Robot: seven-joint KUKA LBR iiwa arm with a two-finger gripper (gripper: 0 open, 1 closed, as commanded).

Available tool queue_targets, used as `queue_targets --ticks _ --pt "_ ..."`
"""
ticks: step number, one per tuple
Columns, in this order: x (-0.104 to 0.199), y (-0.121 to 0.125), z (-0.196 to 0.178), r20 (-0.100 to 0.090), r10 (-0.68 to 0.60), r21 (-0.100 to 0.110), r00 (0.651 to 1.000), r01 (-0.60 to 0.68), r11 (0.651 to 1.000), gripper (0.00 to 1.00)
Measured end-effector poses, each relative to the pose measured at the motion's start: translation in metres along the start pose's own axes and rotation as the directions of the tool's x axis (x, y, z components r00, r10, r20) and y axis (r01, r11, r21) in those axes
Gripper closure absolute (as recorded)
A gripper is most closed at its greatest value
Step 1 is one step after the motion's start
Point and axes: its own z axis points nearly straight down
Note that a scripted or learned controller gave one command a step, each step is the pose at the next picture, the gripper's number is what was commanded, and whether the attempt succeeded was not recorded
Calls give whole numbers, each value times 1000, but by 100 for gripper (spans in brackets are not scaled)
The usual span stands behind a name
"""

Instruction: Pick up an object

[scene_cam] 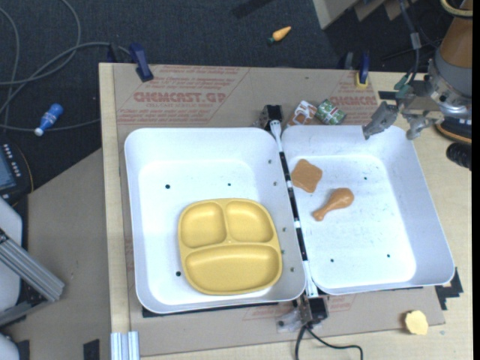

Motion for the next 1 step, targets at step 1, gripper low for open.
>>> queue_targets --ticks 1 --pt "-19 -34 156 -4 4 15 1000 -4 1000 0"
